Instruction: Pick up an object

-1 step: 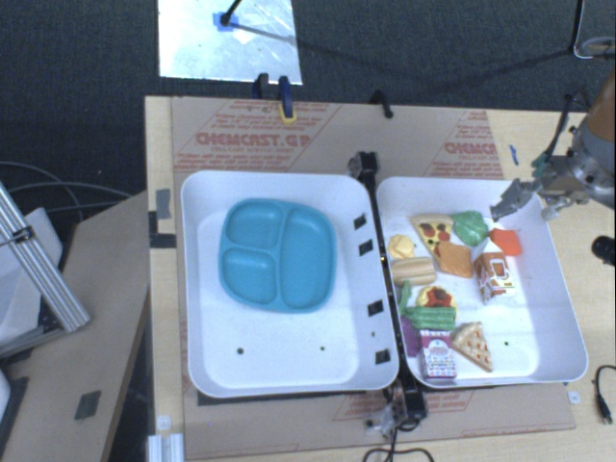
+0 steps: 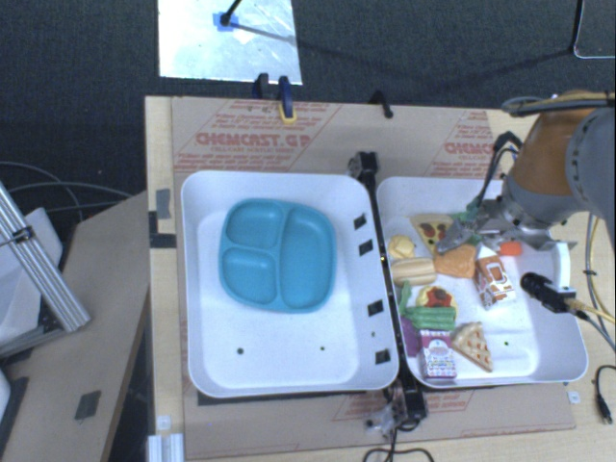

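Gripper [image 2: 460, 234] low over orange wedge [image 2: 458, 261] near right bin [image 2: 539, 359] top edge, poised to grasp; finger state unreadable.

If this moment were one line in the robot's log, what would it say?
task: pick object | gripper: low in right bin, by orange block | plate: left bin | grasp: unclear
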`<state>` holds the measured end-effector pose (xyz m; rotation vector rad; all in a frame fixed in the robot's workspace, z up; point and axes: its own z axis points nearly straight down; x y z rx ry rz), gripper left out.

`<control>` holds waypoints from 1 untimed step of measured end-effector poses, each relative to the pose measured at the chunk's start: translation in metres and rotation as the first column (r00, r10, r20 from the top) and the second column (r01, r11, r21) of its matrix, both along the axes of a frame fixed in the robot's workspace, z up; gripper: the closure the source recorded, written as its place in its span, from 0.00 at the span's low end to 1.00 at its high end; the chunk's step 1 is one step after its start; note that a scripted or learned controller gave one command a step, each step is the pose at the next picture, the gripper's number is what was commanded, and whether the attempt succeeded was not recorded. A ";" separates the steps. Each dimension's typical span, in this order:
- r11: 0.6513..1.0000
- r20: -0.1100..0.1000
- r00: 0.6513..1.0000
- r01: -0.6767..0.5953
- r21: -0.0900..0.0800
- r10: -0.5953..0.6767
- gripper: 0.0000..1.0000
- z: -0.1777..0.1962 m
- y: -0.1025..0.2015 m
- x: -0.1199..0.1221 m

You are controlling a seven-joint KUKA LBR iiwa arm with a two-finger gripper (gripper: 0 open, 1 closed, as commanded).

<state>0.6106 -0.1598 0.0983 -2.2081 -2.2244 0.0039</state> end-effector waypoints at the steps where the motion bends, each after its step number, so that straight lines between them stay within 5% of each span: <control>1: 1.000 0.007 1.000 -0.001 -0.002 0.001 0.00 -0.015 0.056 -0.027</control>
